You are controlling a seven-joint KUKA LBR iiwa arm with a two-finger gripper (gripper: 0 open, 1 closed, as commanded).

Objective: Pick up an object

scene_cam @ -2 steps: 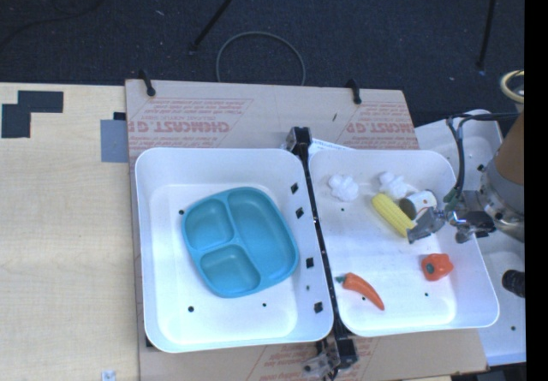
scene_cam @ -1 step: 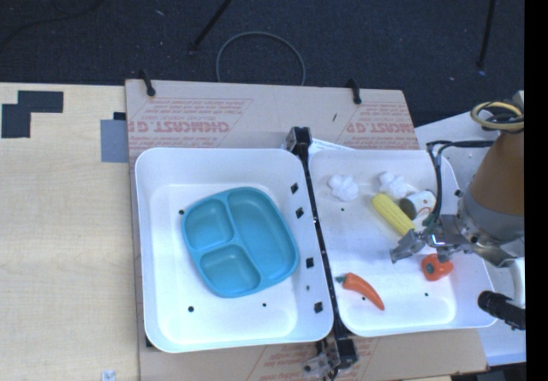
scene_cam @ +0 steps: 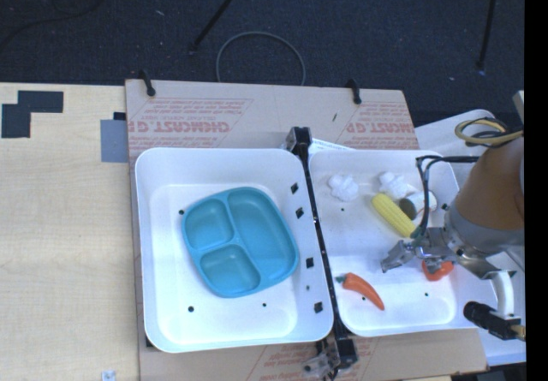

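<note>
Two bins, and the gripper (scene_cam: 409,256) sits low in the right bin (scene_cam: 445,306), fingers spread, pinching nothing. Carrot (scene_cam: 363,288) lies just beside it, corn (scene_cam: 392,214) close too; I'd centre over one before closing.

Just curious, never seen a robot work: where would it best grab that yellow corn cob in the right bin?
Probably across the middle of the corn, coming straight down. It lies flat and slanted, long and narrow, so the tool would close across its short width. A white lump crowds its upper end.
</note>
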